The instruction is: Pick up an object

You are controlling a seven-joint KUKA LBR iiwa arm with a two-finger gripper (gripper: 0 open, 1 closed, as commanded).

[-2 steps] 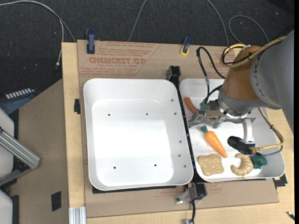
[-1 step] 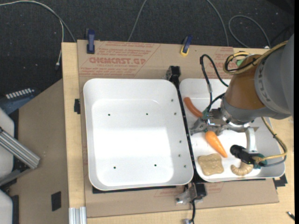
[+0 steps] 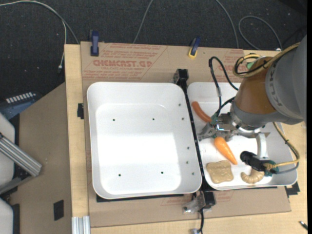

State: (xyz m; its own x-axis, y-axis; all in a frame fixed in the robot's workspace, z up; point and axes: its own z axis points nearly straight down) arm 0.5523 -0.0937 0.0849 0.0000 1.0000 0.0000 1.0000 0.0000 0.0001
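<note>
Arm w/ orange band reaches in from right over the right bin (image 3: 210,92); gripper (image 3: 218,130) sits low near that bin's left wall, fingers hidden in the clutter, so can't tell its state. Just below it, touching or nearly so, lies an orange carrot (image 3: 225,149). A red-orange sausage-shaped piece (image 3: 200,111) lies just left-far of gripper. Tan bread slice (image 3: 219,171) and curled beige piece (image 3: 252,177) sit at near edge. Left bin (image 3: 141,94) is well apart.

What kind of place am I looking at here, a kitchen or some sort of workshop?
Most likely a robotics lab bench: a robot arm reaches over two white bins on a clamped board, and the right one holds toy food such as a carrot. Loose cables trail around.
</note>
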